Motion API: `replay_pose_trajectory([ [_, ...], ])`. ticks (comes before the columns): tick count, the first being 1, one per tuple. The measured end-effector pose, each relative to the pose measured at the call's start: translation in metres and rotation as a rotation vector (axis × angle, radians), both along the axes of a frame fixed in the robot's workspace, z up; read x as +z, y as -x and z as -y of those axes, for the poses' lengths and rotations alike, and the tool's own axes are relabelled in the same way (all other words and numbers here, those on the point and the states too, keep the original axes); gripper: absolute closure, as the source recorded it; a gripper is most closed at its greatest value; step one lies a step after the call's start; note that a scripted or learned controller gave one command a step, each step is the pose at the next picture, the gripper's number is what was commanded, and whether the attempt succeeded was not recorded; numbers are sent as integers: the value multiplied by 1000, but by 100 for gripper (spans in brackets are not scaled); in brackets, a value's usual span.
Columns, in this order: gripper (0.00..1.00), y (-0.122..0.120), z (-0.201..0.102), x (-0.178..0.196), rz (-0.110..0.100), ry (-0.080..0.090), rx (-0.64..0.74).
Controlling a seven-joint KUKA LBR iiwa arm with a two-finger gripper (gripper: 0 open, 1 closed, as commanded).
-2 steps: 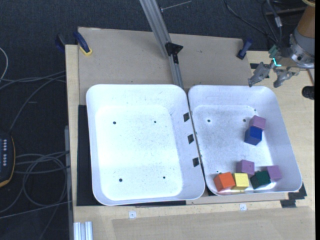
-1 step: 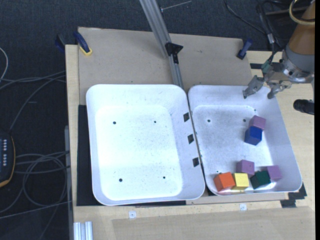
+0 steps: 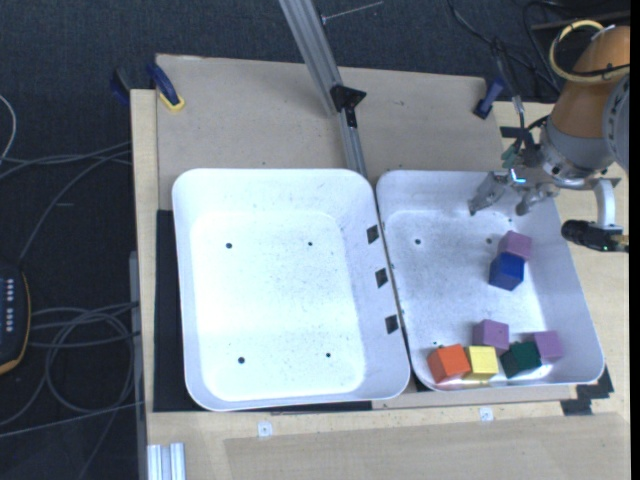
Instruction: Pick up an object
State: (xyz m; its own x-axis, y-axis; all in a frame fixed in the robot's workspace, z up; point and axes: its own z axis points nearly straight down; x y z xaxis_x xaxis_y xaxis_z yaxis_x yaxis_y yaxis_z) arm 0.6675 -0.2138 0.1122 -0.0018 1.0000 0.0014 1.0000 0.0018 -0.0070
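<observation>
Camera view: tool [image 3: 505, 196] sits over far edge of right bin [image 3: 440, 218], fingers spread, nothing btwn them. Blocks all in right bin: blue block [image 3: 507, 270] touching a purple block [image 3: 517, 243], both near tool. Along near wall: orange block [image 3: 450, 361], yellow block [image 3: 483, 361], green block [image 3: 521, 359], w/ two more purple ones beside them. Left bin [image 3: 200, 198] on counter [image 3: 250, 108] alongside.

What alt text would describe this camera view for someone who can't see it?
A gripper hangs open over the right bin, above a blue cube and coloured blocks along its near edge. The left bin sits beside it.
</observation>
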Motion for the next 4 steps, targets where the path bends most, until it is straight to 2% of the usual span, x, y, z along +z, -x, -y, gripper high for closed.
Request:
replay_pose_trajectory([
  [1,0,0,-1,-13,4,1,0],
  [2,100,-2,-1,0,10,4,1],
  [3,100,4,-7,55,14,3,0],
  [4,100,-5,-11,104,15,4,0],
])
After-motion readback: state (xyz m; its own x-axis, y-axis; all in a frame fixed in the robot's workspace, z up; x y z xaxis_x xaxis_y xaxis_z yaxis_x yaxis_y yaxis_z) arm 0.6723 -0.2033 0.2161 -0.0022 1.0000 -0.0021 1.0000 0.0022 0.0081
